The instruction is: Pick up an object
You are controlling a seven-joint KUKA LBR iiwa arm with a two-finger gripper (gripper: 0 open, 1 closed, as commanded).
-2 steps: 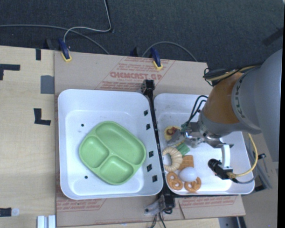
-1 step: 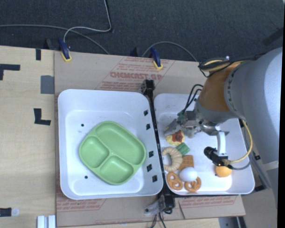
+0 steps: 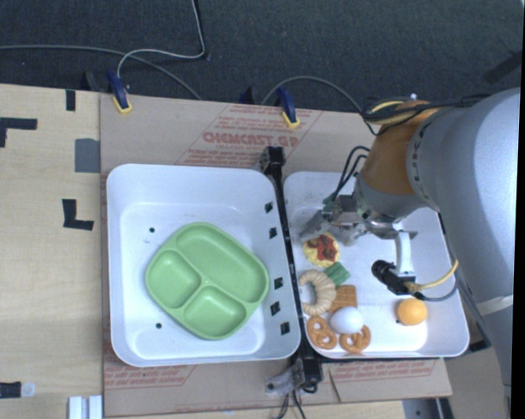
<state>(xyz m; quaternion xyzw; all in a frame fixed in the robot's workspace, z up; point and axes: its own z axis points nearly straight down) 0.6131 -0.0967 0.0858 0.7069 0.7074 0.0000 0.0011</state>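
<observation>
My gripper (image 3: 333, 230) hangs low over the back left part of the right bin (image 3: 450, 254), with the arm coming in from the right. Its fingers are spread open, and nothing is between them. Just in front of the fingertips lies a red and yellow toy pizza slice (image 3: 321, 248), close to them but apart. Further forward are a small green piece (image 3: 335, 272), a pale ring-shaped pastry (image 3: 316, 289), a tan cracker (image 3: 346, 295), a white egg (image 3: 347, 320), two pretzels (image 3: 321, 333) (image 3: 355, 340) and an orange ball (image 3: 411, 312).
The left bin (image 3: 125, 200) holds a green divided plate (image 3: 207, 281). A black divider (image 3: 283, 248) runs between the bins. The toys crowd the right bin's front left. The arm's bulk covers that bin's back right corner.
</observation>
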